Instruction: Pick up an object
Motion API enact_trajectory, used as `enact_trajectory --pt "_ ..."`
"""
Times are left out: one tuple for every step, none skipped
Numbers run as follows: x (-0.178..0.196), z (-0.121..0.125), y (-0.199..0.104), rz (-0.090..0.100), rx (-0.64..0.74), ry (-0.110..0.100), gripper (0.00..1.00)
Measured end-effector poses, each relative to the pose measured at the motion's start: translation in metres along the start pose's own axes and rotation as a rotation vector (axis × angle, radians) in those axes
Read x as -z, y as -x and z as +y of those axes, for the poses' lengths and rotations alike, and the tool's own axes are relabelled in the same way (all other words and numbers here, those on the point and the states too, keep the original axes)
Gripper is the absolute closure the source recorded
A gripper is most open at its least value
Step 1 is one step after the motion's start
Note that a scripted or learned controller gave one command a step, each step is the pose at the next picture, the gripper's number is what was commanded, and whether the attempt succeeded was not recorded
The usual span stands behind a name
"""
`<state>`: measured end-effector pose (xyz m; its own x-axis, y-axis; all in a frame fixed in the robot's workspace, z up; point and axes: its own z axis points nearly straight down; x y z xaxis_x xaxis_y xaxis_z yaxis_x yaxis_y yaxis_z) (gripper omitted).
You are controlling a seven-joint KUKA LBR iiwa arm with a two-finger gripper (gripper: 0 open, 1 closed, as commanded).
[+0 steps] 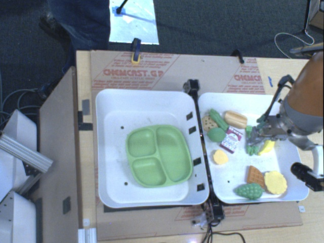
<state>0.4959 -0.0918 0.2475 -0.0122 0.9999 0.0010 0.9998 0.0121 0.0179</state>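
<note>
My gripper hangs low over the right bin, near its right side. Right under it lie a green toy piece and a yellow piece; whether either is gripped is hidden. Left of the gripper lies a red and white carton. A tan bun, a green pickle, a spotted cracker and a round green piece sit toward the bin's back left.
A yellow disc, a brown waffle, a yellow lump and a bumpy green piece lie near the right bin's front. The left bin holds a green divided plate.
</note>
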Motion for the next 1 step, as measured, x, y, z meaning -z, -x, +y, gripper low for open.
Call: enact_trajectory --pt "0.1227 0.0609 -0.0258 -0.003 -0.002 0.002 1.00"
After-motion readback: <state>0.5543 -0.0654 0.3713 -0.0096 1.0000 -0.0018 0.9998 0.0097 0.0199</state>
